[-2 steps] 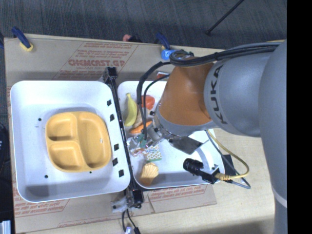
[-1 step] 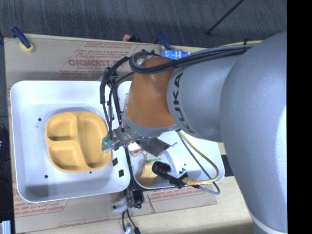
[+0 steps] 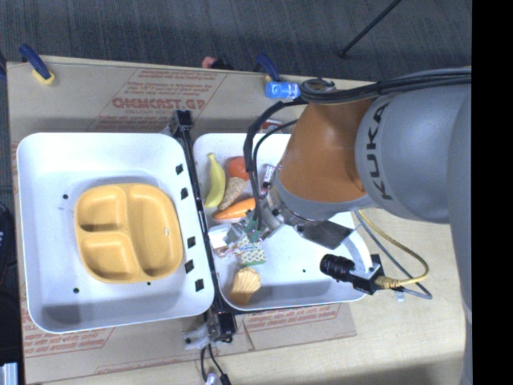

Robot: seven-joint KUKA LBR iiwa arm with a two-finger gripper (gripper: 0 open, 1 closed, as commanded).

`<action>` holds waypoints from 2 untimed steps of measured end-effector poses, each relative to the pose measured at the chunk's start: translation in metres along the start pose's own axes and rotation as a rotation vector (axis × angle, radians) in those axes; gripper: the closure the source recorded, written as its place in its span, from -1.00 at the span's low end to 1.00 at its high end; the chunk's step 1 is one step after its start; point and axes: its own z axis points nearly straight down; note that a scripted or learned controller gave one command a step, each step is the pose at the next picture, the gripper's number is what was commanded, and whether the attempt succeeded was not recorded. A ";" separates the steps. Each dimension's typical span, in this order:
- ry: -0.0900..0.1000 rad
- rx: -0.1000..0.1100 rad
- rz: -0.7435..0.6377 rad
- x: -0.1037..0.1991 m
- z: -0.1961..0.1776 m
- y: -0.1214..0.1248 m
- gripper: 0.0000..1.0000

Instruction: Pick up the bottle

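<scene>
My arm (image 3: pixel 337 159) reaches from the right and covers much of the right bin (image 3: pixel 304 291). The gripper (image 3: pixel 250 231) points down near the bin's left wall, just below an orange carrot (image 3: pixel 234 210). Directly under the gripper tip lies a small object with a white, green and red pattern (image 3: pixel 250 253). I cannot tell from this view what it is or whether the gripper touches it. The arm hides the back and middle of the bin.
A yellow banana (image 3: pixel 214 180), a red-orange fruit (image 3: pixel 236 166) and a beige item (image 3: pixel 236 189) lie at the bin's back left. A yellow cone-shaped item (image 3: pixel 246 283) sits at the front left. The left bin (image 3: pixel 48 159) holds a yellow divided plate (image 3: pixel 128 231).
</scene>
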 end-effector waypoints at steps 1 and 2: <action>0.001 0.000 0.083 0.056 -0.016 0.032 1.00; -0.001 -0.002 -0.165 0.014 -0.069 0.009 1.00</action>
